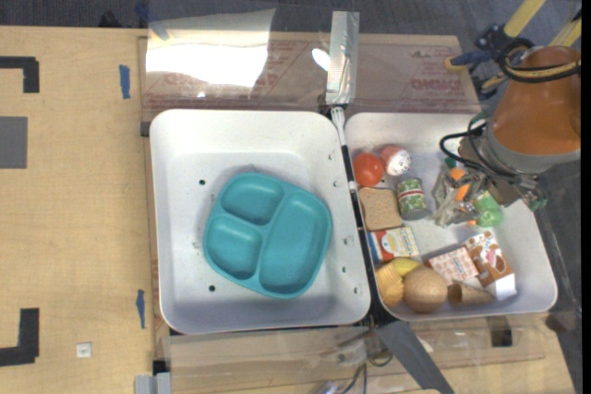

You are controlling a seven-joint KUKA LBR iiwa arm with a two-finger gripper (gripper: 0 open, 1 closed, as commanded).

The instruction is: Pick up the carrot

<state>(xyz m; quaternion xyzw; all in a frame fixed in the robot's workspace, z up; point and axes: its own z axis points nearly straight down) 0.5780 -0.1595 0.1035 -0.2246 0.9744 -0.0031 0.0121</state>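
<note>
the tool [459, 198] sits low in the right bin [545, 291], at the carrot [468, 191] beside a green can [411, 197]; whether it grips, i cannot tell.

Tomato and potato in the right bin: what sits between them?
In the camera view, a slice of bread and a small snack packet lie between the tomato and the potato.

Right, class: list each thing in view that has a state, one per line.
Teal plate: upright, nothing in its compartments, in the left bin.
Carrot: in the right bin, under the end effector.
Can: standing.
Potato: resting near the front wall.
</note>
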